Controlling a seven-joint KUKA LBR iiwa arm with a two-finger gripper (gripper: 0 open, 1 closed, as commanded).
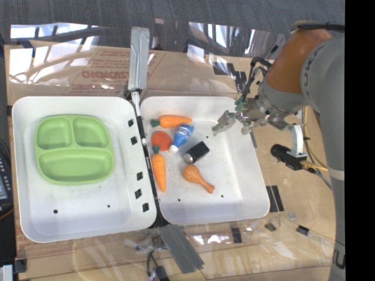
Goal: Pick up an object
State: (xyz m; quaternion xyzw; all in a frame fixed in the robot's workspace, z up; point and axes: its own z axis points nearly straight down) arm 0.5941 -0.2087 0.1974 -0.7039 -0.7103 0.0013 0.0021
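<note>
The right bin [246, 198] holds several toys. An orange carrot [174, 121] lies near the back, with a red tomato [161, 139] and a blue-and-white bottle [182, 137] just in front of it. A small black block [196, 151] sits mid-bin. A second carrot [159, 171] lies along the left wall, and an orange drumstick [197, 178] lies to its right. My gripper [237, 124] hovers over the bin's back right part, to the right of the toys, open with nothing between its fingers.
A green divided plate [73, 148] rests in the left bin [76, 215]. A ridge with black clips [142, 157] separates the two bins. Brown cardboard [88, 69] lies behind them.
</note>
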